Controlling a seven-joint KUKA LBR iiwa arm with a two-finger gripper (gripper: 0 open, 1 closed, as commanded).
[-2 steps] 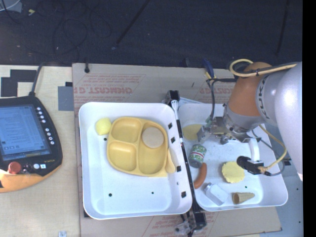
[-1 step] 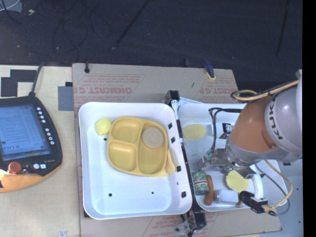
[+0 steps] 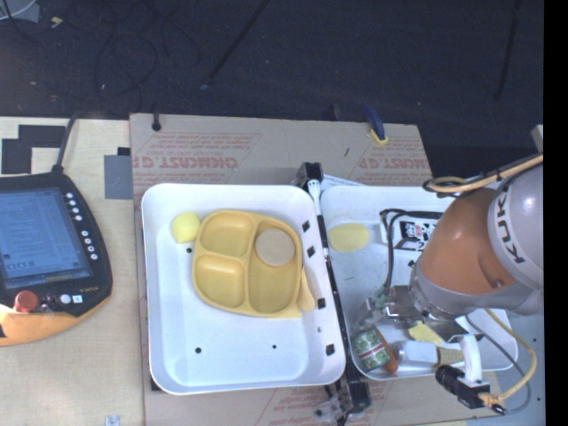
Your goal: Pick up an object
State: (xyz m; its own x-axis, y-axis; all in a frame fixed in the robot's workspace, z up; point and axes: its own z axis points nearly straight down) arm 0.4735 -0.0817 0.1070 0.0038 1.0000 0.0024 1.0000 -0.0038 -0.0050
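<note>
At nine o'clock we see the left bin (image 3: 169, 344) with a yellow divided plate (image 3: 244, 263) and a small yellow ball (image 3: 185, 227). At four o'clock, in the right bin (image 3: 355, 216), the gripper (image 3: 390, 307) hangs just above a small jar (image 3: 374, 351). We cannot tell how wide the claw stands or whether it holds anything, so we would centre it over the jar before closing.

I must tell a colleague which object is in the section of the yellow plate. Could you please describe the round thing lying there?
Start at the left white bin, which holds a yellow divided plate. In the plate's upper right section lies a flat, round, beige disc. It is paler and duller than the plate, and unlike the small yellow ball by the plate's upper left edge, it sits inside the plate.
</note>
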